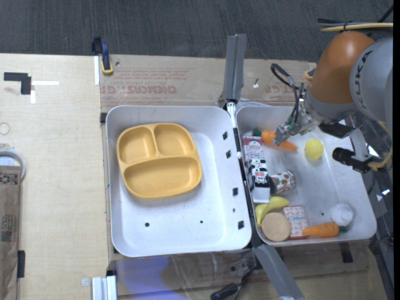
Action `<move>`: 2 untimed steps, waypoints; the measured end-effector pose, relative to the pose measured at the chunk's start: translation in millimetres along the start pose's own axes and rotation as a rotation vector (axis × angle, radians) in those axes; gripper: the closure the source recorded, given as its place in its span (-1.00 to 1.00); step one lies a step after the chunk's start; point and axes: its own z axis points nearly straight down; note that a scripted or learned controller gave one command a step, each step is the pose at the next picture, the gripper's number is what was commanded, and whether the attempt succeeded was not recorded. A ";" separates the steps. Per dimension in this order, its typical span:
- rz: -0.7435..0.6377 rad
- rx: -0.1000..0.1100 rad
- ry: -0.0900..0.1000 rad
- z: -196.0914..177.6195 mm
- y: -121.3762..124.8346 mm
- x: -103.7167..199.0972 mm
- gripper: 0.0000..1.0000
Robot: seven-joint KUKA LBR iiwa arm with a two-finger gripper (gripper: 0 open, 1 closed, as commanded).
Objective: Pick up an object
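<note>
Arm: grey with an orange band (340, 67), reaching in from the right above the upper part of the right bin.
Gripper (289, 132): low over the upper left part of the right bin, directly over a small orange carrot (276, 140). Finger state: cannot tell; the tips are too small and cluttered to read, and nothing can be confirmed as held.
Right bin (359, 192): white and shallow, holding all the loose objects.
Objects, upper zone: small orange carrot beneath the gripper; yellow lemon (314, 148) just to its right, apart from the bin wall.
Objects, left edge: red-and-white carton (253, 149) near the divider, black-and-white carton (259, 172) below it, patterned can (284, 180) lying on its side beside that.
Objects, lower edge: banana (270, 206), round tan disc (275, 227), red-and-white packet (295, 220), long carrot (321, 230) and white ball (342, 214), all near the front wall.
Open room, right bin: bare floor in the middle and right, between the lemon and the white ball.
Left bin (181, 230): holds a yellow divided plate (160, 160) in its upper left; the lower half and right side are bare.
Writing: red print on the cardboard strip (150, 80) behind the bins, partly readable as "CHEMCUT". Carton and packet labels are too small to read.
</note>
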 end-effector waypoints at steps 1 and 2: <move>0.000 0.005 0.003 2.9 -1.3 1.0 -1.00; 0.022 0.021 0.012 24.3 -4.9 -8.8 -1.00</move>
